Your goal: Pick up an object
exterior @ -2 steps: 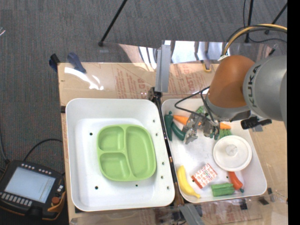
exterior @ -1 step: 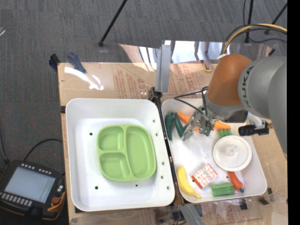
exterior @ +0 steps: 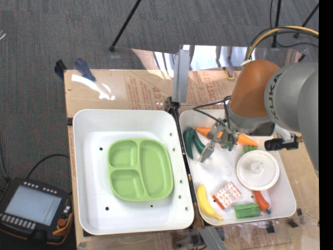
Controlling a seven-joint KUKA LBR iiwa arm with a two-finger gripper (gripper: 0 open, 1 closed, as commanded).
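My gripper (exterior: 218,146) hangs low over the back left part of the right bin (exterior: 281,212), open, its fingers spread. One finger (exterior: 207,151) points toward the bin's left wall. Just beneath and behind it lies an orange carrot (exterior: 204,132), and a second orange piece (exterior: 246,139) sticks out to its right. Dark green curved vegetables (exterior: 191,142) lie left of the gripper against the wall. I see nothing held between the fingers.
The right bin also holds a round white lid (exterior: 257,169), a banana (exterior: 207,202), a red-and-white packet (exterior: 226,194), a green block (exterior: 246,210) and a red piece (exterior: 261,201). A green divided plate (exterior: 140,169) lies in the left bin (exterior: 86,134).
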